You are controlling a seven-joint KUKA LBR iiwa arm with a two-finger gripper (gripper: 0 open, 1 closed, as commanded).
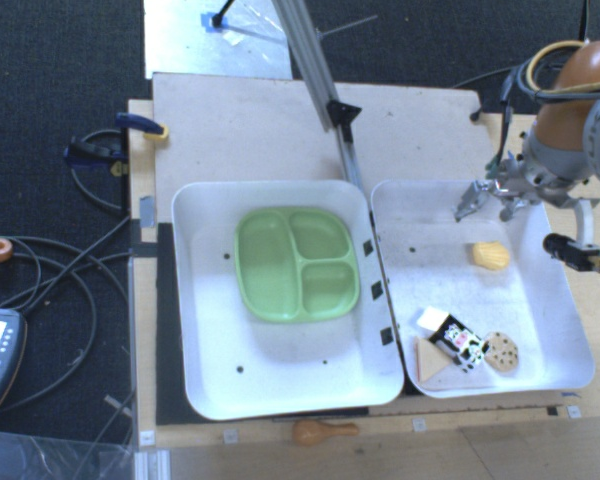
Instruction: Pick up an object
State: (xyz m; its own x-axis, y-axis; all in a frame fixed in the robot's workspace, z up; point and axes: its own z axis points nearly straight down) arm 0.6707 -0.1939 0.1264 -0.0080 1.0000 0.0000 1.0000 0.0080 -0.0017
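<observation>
The right bin (570, 318) holds a small yellow lump (490, 256) near its middle. At its front lie a black-and-white patterned carton (460, 341), a round speckled cookie (501, 352) and a tan wedge (431, 361). My gripper (488, 204) hangs over the back of the right bin, a little behind and above the yellow lump. Its two fingers stand apart with nothing between them. The grey arm with its orange band (585, 68) comes in from the right.
In the left bin (195, 298) a green divided plate (298, 264) lies flat. A slanted metal pole (310, 58) crosses the bench above the bins' shared wall. A tan object (325, 431) rests on the bench in front of the bins.
</observation>
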